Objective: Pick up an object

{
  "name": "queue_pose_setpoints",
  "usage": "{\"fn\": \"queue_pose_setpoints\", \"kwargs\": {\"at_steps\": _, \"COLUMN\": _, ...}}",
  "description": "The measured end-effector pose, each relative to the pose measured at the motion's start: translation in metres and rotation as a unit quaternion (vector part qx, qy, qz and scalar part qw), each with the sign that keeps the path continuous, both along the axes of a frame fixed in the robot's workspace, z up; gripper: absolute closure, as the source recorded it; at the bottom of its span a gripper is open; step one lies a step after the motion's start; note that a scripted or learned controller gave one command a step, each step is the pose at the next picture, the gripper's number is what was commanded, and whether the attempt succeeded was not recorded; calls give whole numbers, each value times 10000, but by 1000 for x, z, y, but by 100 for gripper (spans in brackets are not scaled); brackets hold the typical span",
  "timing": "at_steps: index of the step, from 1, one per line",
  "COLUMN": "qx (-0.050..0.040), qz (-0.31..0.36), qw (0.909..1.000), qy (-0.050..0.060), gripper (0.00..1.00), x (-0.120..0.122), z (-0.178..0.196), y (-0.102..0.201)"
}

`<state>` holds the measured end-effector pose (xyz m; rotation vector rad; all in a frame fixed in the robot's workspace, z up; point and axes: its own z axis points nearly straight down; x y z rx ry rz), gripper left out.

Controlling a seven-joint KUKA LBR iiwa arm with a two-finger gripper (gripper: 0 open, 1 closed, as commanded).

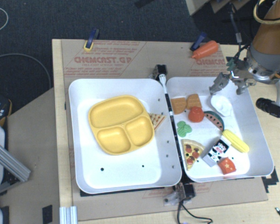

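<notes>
My gripper (pixel 230 85) hangs over the far part of the right bin (pixel 256 125), and it is open with nothing between the fingers. One finger (pixel 219 84) points left and the other (pixel 242 87) right. Just below it lies a white lump (pixel 222 104). Toy food is scattered through the bin: two brown toast pieces (pixel 178 105), a red tomato (pixel 196 115), a green piece (pixel 184 128), a watermelon slice (pixel 215 120), a yellow corn cob (pixel 235 140), a pizza slice (pixel 191 152), a black-and-white piece (pixel 218 149) and a red piece (pixel 227 165).
The left bin (pixel 84 162) holds a yellow divided plate (pixel 121 124), with a waffle-like wedge (pixel 157 120) at its right edge. An orange carrot (pixel 205 49) lies on the bench behind the right bin. A blue-and-yellow clamp (pixel 90 40) sits at the bench's far left edge.
</notes>
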<state>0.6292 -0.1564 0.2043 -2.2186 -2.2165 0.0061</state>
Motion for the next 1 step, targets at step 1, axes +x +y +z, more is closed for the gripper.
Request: {"fn": "queue_pose_setpoints", "kwargs": {"at_steps": 1, "qx": 2, "qz": 2, "qw": 10000, "qy": 7, "gripper": 0, "x": 3, "z": -62, "y": -5}}
